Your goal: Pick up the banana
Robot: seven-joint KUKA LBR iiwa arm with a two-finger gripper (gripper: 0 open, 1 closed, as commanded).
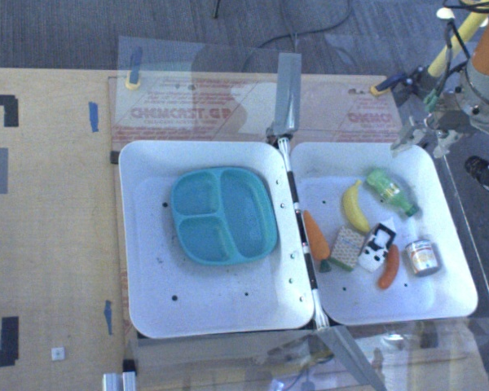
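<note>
The yellow banana (355, 208) lies curved in the right bin (452, 296), left of its middle, between a green bottle (391, 191) and a tan waffled block (348, 248). My gripper (428, 135) hangs over the bin's far right corner, up and to the right of the banana and well apart from it. Nothing shows in its grasp.
Also in the right bin are an orange carrot (314, 236) by the dividing wall, a black-and-white toy (377, 246), a small can (422, 257) and a red pepper (389, 267). The left bin (147, 300) holds a blue divided plate (225, 215).
</note>
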